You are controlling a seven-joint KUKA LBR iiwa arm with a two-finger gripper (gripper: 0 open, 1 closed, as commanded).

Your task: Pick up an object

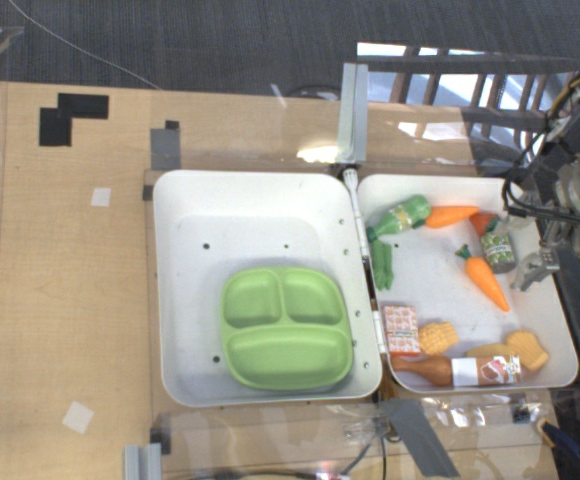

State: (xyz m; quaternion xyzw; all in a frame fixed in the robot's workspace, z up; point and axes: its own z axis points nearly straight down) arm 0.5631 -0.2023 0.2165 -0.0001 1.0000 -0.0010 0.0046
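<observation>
While the claw [537,268] hangs at the right bin's [440,258] 3 o'clock edge, fingers apart, gripping nothing, a carrot [486,279] lies just at its 9 o'clock. Small green-labelled jar [497,249] at carrot's 1 o'clock; print unreadable. Ketchup-style bottle [460,371] at 6 o'clock, label illegible. Green divided plate [286,326] in left bin [200,238].

No text legible anywhere. The small red-and-white box [401,329] in the right bin carries print too fine to read. The brown bottle [460,371] beside it has a red-and-white label [488,370], lettering blurred past reading.
</observation>
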